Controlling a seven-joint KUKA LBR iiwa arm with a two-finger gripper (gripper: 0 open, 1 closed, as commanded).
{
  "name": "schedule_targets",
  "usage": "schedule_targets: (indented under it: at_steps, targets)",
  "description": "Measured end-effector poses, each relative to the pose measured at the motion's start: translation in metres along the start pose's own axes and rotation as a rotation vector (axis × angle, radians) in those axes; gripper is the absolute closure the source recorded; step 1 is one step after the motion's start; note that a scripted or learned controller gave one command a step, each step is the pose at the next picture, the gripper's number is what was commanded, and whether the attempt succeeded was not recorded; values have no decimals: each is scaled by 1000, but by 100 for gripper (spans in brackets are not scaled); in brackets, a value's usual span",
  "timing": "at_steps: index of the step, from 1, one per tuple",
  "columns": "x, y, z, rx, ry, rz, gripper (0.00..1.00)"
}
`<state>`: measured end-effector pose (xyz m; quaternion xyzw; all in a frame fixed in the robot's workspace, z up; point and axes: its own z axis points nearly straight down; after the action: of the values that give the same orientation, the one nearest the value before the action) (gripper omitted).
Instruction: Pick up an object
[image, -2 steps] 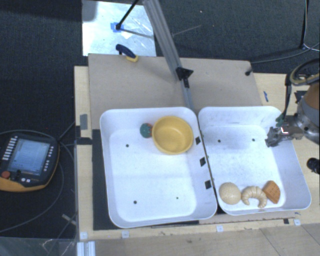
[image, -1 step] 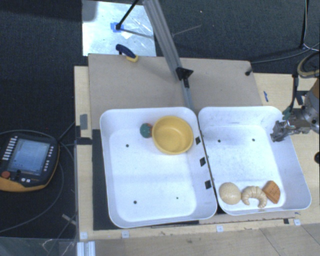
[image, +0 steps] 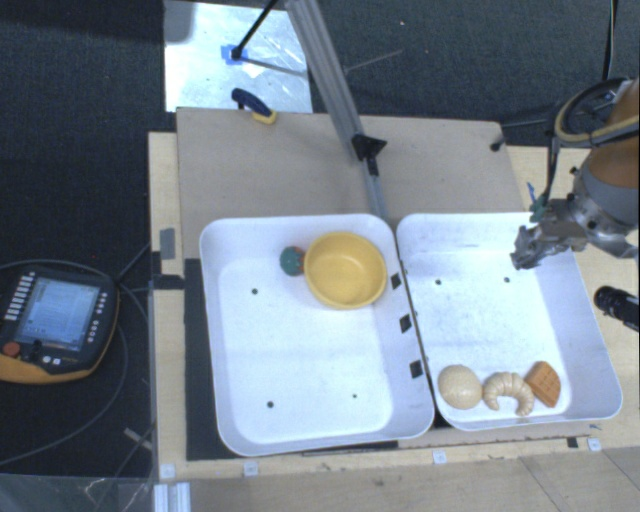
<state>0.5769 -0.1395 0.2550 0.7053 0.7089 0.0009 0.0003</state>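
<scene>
In the left bin (image: 300, 400) a yellow bowl (image: 345, 270) sits at the back right, with a small dark green ball (image: 291, 261) touching its left side. The right bin (image: 500, 300) holds three food pieces along its front edge: a pale round bun (image: 460, 386), a croissant (image: 509, 391) and an orange waffle-like biscuit (image: 544, 383). My gripper (image: 532, 247) hangs over the back right part of the right bin, well behind the food pieces, with nothing seen in it.
A grey pole (image: 335, 85) slants across the bench behind the bins. A teach pendant (image: 52, 320) lies on the floor at the left. A yellow and blue clamp (image: 254, 106) sits at the bench's far edge.
</scene>
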Motion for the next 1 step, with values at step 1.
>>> schedule_targets:
  at_steps: [1]
  targets:
    - [48,14,-6,0,0,0,100]
